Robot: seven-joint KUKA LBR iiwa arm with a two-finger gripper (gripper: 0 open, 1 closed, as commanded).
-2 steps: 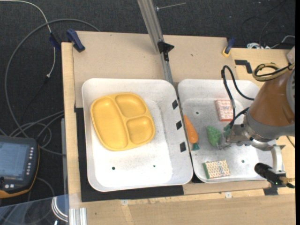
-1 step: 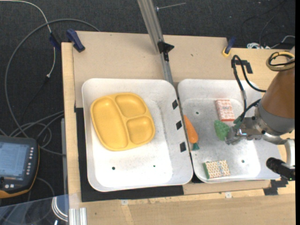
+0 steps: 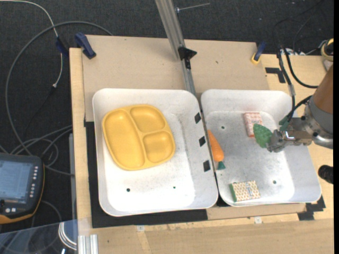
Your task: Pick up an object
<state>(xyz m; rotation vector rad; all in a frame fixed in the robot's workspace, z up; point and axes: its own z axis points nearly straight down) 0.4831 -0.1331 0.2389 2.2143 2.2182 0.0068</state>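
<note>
In the right bin (image 3: pixel 296 184), my gripper (image 3: pixel 274 142) reaches in from the right and sits low over the bin floor. A green leafy toy (image 3: pixel 261 133) lies right at its tip, touching or nearly touching it. Just above the green toy rests a small pink box (image 3: pixel 251 121). An orange carrot (image 3: pixel 215 147) lies along the bin's left wall. A tan patterned packet (image 3: pixel 246 190) sits near the front edge of the same bin.
The left bin (image 3: pixel 159 189) holds a yellow divided plate (image 3: pixel 139 136). A metal pole (image 3: pixel 175 30) slants down between the two bins. Cables run at the upper right beside the arm. A tablet (image 3: pixel 18 181) lies off the bench at left.
</note>
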